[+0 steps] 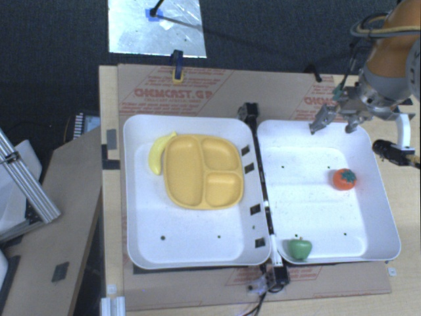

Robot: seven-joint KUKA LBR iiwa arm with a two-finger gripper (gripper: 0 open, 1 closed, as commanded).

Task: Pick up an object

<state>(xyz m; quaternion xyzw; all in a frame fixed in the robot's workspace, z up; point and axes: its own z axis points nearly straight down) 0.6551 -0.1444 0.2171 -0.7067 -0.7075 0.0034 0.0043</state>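
An orange-red tomato (343, 178) lies near the right side of the right bin (316, 206). A green apple (299, 248) sits at that bin's front left corner. In the left bin (141, 229) a yellow sectioned plate (202, 171) lies flat, with a yellow banana (157, 153) against its left edge. My gripper (338, 122) hangs over the back edge of the right bin, above and behind the tomato, its two fingers spread apart with nothing between them.
The bins rest on a cardboard sheet (217, 87) on the bench. A black divider (258, 176) with clips runs between the bins. A shiny foil sheet (156, 17) lies behind the bench. An aluminium frame (23, 183) stands at the left.
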